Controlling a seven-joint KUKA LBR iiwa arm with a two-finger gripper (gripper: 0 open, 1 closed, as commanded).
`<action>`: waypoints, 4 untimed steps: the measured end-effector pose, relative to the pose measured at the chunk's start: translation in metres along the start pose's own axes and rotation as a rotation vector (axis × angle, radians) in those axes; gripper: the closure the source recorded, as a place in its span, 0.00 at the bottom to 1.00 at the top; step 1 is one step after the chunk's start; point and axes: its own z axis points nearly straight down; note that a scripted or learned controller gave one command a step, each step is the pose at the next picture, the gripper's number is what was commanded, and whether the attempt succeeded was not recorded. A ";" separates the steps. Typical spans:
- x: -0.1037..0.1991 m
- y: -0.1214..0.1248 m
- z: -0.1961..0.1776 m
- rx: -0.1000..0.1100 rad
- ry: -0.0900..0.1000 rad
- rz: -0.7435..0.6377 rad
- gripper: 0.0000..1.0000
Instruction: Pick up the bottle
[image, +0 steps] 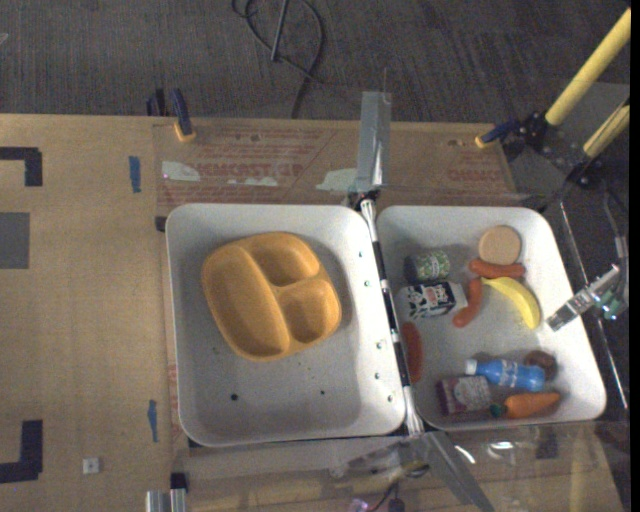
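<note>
Right now the gripper (570, 313) hangs at the far right edge of the right bin (560, 232), holding nothing; whether it is spread or closed I cannot tell. From the gripper, the banana (517, 299) lies just inward, and the blue water bottle (510, 374) lies on its side nearer the bin's front, wedged between a juice carton (462, 394) and a carrot (532, 404). That crowding probably leaves little room for a clean grasp.

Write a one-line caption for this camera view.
Gripper at right bin's edge; blue bottle lies among toy food.
</note>
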 end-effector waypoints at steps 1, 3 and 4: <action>0.022 -0.010 -0.015 0.002 0.002 0.281 1.00; 0.049 0.012 0.113 -0.014 -0.008 0.076 0.00; 0.052 0.008 0.109 -0.004 -0.001 0.077 1.00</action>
